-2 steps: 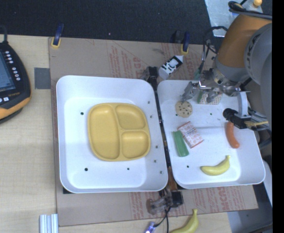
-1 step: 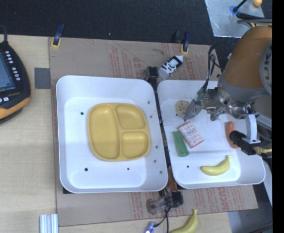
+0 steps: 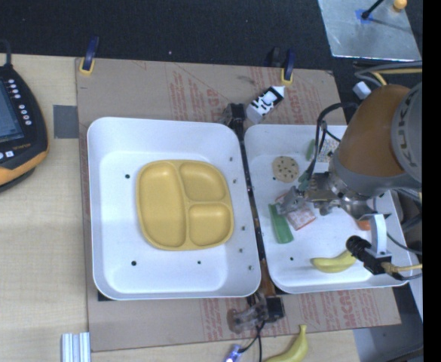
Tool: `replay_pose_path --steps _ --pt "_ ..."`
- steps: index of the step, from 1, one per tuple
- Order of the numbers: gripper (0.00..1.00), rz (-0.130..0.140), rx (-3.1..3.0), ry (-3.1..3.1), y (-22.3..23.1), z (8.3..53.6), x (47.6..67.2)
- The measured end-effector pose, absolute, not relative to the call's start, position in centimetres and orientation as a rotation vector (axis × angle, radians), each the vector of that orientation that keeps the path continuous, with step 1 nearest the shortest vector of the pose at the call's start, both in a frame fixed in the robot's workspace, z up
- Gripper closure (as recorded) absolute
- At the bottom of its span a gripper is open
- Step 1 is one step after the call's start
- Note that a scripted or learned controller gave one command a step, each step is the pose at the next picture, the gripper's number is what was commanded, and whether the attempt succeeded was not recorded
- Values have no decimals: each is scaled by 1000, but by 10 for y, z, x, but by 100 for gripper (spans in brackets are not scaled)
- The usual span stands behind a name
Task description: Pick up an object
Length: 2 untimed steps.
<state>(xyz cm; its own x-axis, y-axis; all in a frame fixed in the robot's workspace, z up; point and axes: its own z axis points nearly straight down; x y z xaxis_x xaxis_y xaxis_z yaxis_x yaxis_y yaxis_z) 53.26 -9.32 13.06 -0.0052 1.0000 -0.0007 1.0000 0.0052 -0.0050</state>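
Observation:
My gripper (image 3: pixel 291 201) hangs low over the middle of the right bin (image 3: pixel 280 279), reaching in from the right. Just below and right of its tip lies a small red and white packet (image 3: pixel 304 218). A green flat bar (image 3: pixel 280 225) lies beside it toward the bin's left wall. A round brown cookie (image 3: pixel 284 168) sits further back. A yellow banana (image 3: pixel 333 262) lies near the front edge. I see nothing between the gripper's tips.
The left bin (image 3: pixel 114 225) holds a yellow divided plate (image 3: pixel 185 204). A second banana (image 3: pixel 292 347) lies outside the bins at the front. A tablet controller (image 3: pixel 5 130) rests at the far left. The arm's bulk (image 3: pixel 375 138) covers the right bin's back right.

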Motion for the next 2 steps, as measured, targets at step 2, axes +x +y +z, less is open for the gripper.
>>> replay_pose_path --steps 2 --pt "0 3 -2215 -2225 -98 92 624"
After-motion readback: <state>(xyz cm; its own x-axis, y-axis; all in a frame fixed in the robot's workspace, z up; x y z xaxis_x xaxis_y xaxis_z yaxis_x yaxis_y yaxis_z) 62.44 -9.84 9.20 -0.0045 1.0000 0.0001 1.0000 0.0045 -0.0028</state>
